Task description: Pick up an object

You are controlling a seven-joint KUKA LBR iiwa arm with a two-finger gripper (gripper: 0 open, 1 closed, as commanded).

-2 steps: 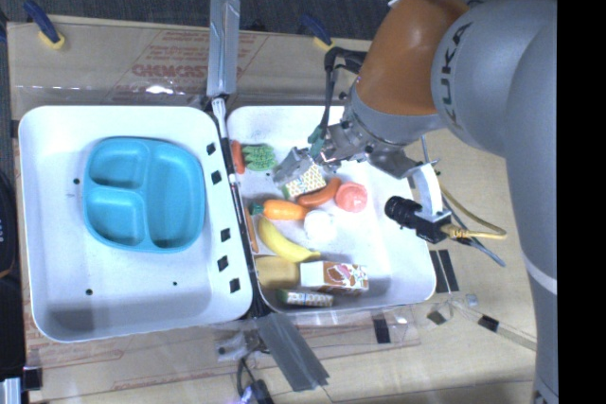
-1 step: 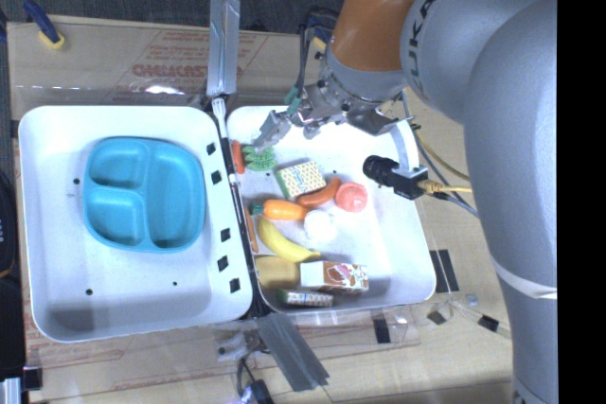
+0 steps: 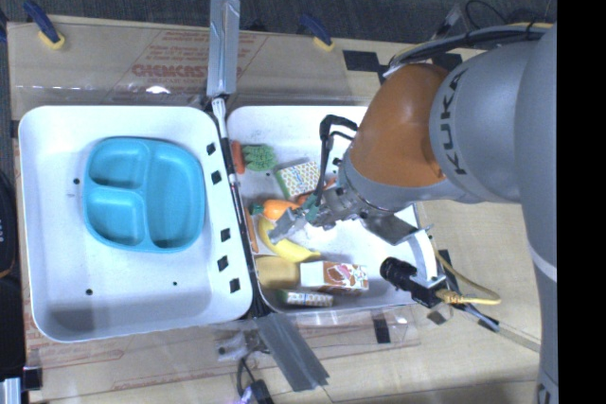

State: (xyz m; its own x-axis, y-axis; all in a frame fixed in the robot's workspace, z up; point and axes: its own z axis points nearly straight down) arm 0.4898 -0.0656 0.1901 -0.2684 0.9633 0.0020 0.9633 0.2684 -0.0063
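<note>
My gripper hangs low in the right bin, over a pile of small items. Right under and beside it lie an orange object and a yellow banana; whether it touches either is hidden by the wrist. A green item and a patterned card lie further back. A small printed box, a yellow block and a tube sit near the bin's front wall.
The left bin holds a blue divided tray. The divider between the bins runs close to the gripper's left. The bulky grey and orange arm covers the right bin's far right side.
</note>
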